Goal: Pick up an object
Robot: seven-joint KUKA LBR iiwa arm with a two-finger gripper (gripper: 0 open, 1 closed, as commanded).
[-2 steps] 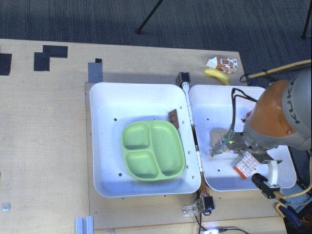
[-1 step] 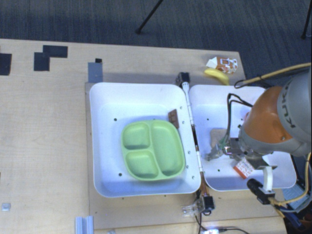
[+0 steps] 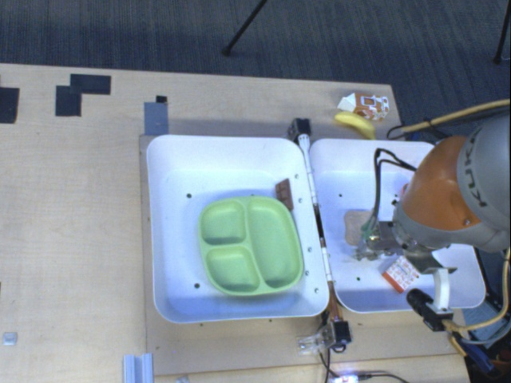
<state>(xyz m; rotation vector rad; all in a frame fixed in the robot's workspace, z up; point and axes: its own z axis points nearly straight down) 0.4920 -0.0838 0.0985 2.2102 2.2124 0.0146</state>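
- My hand (image 3: 369,244) hangs low in the right bin (image 3: 351,294); I cannot tell its opening.
- Beside it, a clear, probably light, flimsy piece (image 3: 357,227); I'd pinch its edge.
- A green tray (image 3: 250,246) lies in the left bin (image 3: 172,214).

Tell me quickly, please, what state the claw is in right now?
Claw: low in the right bin, over a pale, translucent object; whether it is open, closed or holding anything cannot be told.

Pale green tray (image 3: 251,246), white bins (image 3: 172,214), orange-banded grey arm (image 3: 447,194).
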